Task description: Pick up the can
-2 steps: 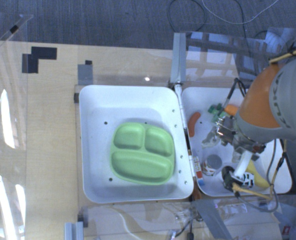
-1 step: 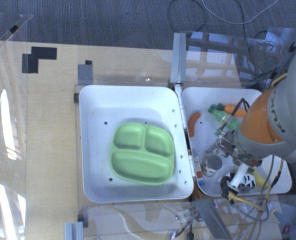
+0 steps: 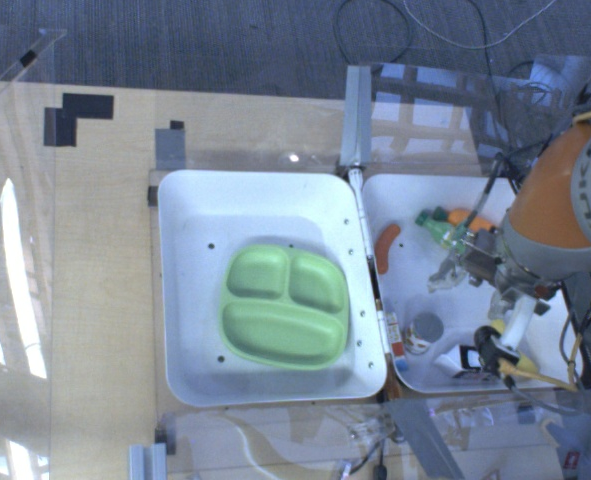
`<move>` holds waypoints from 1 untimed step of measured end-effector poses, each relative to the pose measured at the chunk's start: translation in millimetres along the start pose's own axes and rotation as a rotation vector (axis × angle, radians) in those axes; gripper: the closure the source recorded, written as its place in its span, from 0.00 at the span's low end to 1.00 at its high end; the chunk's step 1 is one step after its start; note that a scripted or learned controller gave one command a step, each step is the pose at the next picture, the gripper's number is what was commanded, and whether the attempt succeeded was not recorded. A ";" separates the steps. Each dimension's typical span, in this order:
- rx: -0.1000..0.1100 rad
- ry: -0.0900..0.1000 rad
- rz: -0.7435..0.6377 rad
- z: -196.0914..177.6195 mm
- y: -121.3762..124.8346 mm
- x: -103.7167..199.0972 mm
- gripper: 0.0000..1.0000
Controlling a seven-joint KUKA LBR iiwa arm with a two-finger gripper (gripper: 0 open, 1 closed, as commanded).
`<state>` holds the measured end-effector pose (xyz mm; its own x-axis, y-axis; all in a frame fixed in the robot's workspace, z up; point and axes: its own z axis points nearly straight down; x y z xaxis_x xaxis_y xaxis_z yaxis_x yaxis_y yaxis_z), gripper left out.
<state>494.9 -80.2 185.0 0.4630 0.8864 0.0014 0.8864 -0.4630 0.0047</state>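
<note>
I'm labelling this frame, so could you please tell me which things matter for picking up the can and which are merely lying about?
For the job:
- can, in the right bin
- hand, above that bin

Lying about:
- green tray in the left bin
- orange sausage
- green bottle

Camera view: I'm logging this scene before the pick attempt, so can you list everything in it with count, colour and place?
Bins: two, white, side by side on the bench; left bin, right bin.
Divided tray: one, green, three compartments, lying in the middle of the left bin.
Can: one, grey top with a red and white side, near the front left of the right bin.
Sausage-shaped item: one, orange-red, along the right bin's left wall.
Bottle-like item: one, green, towards the back of the right bin, partly under the arm.
Small item: one, orange, beside the green one; too hidden to identify.
Cables: black and white, on the floor behind the bench.
Arm: one, grey with orange band, over the right bin.
Gripper: one, above the right bin, behind the can.
</note>
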 end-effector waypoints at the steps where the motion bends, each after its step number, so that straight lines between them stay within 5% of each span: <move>1: -0.004 0.001 -0.164 -115.4 -9.8 6.8 0.00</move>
<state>488.8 -69.5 300.4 0.3121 0.9501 0.0010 0.9500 -0.3121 0.0088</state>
